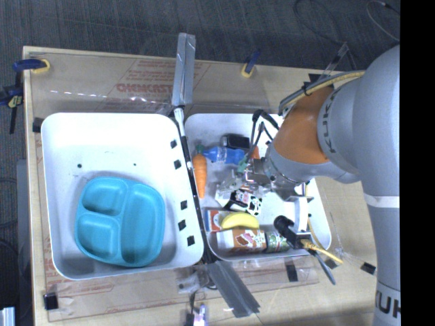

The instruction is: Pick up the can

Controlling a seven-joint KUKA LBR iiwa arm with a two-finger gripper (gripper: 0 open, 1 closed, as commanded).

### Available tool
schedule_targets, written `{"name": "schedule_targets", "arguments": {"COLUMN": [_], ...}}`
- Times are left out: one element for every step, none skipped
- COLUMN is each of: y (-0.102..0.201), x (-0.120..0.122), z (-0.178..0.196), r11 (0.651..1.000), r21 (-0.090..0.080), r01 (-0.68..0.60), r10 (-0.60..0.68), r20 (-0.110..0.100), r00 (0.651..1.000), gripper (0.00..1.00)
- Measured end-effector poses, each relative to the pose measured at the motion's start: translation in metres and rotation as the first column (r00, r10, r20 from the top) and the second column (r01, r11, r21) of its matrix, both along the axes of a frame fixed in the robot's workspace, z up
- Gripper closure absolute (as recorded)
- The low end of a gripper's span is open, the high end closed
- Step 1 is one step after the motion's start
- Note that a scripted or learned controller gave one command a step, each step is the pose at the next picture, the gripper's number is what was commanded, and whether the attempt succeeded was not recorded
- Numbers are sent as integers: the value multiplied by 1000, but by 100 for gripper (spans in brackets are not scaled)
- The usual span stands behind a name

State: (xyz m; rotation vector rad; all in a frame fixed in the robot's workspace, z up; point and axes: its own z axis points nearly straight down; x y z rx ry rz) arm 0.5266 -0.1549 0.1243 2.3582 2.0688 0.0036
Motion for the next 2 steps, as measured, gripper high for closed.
{"name": "schedule_targets", "arguments": {"y": [-9, -9], "x": [-2, -2], "z": [-28, -24], "r11": [996, 996], "r21": [-1, -2], "r01": [93, 90], "r10": [-93, -90], "r20": [7, 2], "r00": [996, 996], "gripper": [0, 100]}}
